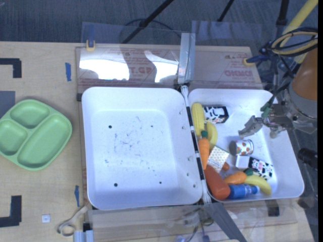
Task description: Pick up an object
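Camera view: the gripper (252,126) hangs over the right bin (295,178), its grey fingers (247,130) parted with nothing between them, so it is released and empty. Just below it and slightly inward sits a small can (244,147), the nearest candidate; whether the fingertips touch it is hard to tell at this slant, though they look apart. Farther below lie a white block (241,162) and a cow-patterned carton (263,168). Across from the tool, along the bin's far wall, are a corn cob (198,117), a carrot (204,152) and a banana (212,134). I judge the pick has not happened: descent, closing and lifting all remain.
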You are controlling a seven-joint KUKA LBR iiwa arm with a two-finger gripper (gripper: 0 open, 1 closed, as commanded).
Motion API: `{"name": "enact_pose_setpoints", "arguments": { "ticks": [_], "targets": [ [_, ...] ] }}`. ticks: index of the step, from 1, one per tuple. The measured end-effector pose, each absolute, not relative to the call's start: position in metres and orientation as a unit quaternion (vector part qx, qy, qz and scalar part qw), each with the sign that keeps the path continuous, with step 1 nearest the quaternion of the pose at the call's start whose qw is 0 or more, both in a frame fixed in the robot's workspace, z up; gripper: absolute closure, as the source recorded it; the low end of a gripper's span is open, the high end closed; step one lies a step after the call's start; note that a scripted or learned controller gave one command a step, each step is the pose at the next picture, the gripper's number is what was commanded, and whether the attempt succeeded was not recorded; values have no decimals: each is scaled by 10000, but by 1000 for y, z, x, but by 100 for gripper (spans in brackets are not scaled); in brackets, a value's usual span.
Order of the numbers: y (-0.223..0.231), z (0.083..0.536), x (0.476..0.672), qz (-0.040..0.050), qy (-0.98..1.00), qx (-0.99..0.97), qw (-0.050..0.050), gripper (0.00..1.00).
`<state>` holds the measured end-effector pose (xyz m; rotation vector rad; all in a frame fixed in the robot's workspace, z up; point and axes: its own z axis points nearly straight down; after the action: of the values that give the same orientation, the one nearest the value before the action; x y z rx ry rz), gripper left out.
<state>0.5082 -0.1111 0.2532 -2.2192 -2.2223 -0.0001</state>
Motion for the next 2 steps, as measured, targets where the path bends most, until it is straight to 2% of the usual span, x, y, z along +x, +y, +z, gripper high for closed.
{"name": "enact_pose_setpoints", "arguments": {
  "ticks": [1, 2],
  "targets": [
    [-126, 106, 537, -10, -6846, -7289, -13, 0],
    [-104, 93, 520, -52, -6984, -7156, -100, 0]
  ]
}}
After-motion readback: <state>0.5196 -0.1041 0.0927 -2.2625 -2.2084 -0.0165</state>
